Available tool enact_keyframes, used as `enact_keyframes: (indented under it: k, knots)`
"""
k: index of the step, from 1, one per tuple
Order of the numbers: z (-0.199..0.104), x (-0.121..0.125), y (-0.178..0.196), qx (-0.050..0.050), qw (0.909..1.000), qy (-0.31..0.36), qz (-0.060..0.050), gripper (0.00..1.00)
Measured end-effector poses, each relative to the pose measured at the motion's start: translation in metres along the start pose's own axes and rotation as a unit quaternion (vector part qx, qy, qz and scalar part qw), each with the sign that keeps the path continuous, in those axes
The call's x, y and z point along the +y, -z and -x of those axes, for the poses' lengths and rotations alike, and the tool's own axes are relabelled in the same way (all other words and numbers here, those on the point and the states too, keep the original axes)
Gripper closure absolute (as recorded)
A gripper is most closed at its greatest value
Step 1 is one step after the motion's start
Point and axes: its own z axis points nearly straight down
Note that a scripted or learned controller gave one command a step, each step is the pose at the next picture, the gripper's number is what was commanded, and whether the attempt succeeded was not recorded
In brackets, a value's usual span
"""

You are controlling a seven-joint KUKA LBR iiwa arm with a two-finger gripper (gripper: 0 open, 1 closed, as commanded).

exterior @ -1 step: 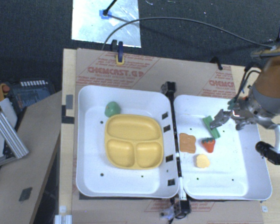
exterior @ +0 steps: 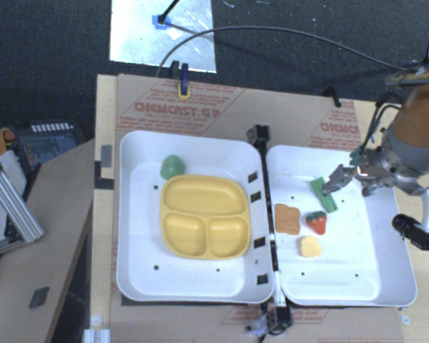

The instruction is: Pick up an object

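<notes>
The right bin (exterior: 381,286) holds a green stick-shaped piece (exterior: 324,196), a brown toast-like slab (exterior: 287,219), a small red and green fruit (exterior: 316,222) and a round yellow piece (exterior: 311,246). My gripper (exterior: 336,182) hangs over the upper part of this bin, just above and right of the green piece, its tip close to that piece's top end. Nothing visibly sits in its grasp. The grey arm with its orange band (exterior: 421,107) reaches in from the right.
The left bin (exterior: 132,271) carries a yellow divided plate (exterior: 203,216) and a green ball (exterior: 173,166) at its upper left. A black divider strip (exterior: 263,206) runs between the bins. Cables cross the dark floor behind the bench.
</notes>
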Motion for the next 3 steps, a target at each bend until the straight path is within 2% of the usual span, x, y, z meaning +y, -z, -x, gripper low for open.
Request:
enact_keyframes:
  k: [1,2,3]
  knots:
    - [-0.001,0.009,-0.046,0.000,1.0000,0.000,-0.001,0.00]
    - [-0.007,0.008,-0.108,0.000,1.0000,-0.001,-0.002,0.00]
    - [-0.007,0.009,-0.146,0.000,1.0000,-0.002,0.000,0.00]
